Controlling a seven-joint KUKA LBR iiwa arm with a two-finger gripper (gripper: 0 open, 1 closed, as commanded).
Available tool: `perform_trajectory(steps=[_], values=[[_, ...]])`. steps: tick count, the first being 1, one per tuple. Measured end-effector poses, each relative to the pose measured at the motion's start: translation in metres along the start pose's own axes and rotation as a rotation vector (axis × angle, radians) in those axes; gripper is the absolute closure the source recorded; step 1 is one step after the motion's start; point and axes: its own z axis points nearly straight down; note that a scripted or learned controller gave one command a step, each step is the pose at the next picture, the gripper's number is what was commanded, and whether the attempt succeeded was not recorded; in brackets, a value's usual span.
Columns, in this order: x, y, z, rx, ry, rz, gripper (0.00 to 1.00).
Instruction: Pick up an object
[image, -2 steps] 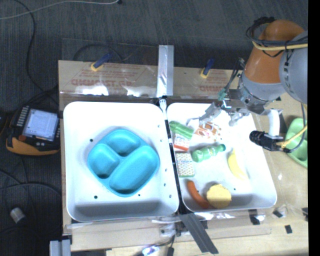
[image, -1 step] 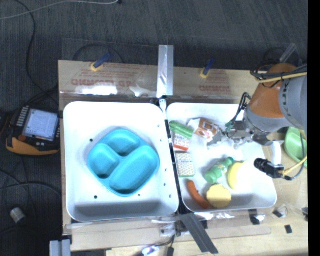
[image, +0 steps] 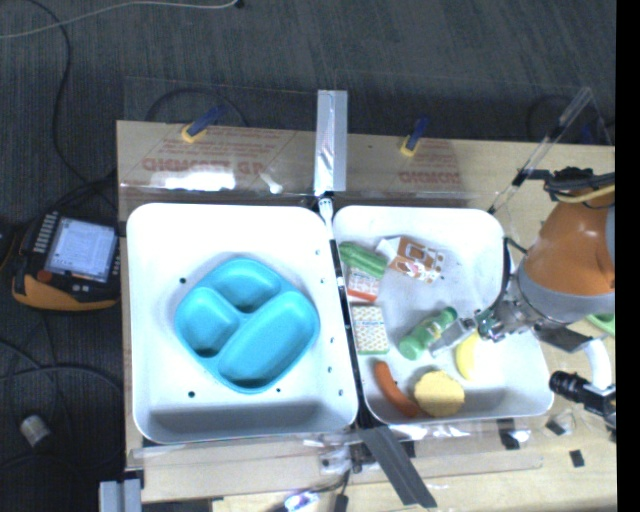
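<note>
Arm (image: 570, 255) comes in from approx 3 o'clock, w/ the orange band sitting right at the edge of the frame and a grey section just below it. Wrist is tipped down and pointing toward 9 o'clock-ish, maybe a touch toward 8. Gripper (image: 487, 326) hangs low at the end of it, dark and pretty small from up here. Can't make out the tip detail at all, too blurry and tucked under the wrist.
</note>
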Motion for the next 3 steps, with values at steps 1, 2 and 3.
perform_trajectory(steps=[1,2,3], values=[[-0.023,-0.016,0.045,-0.010,0.001,0.101,0.00],[-0.024,-0.015,0.037,-0.012,0.000,0.102,1.00],[-0.011,0.057,-0.062,0.000,-0.003,0.059,1.00]])
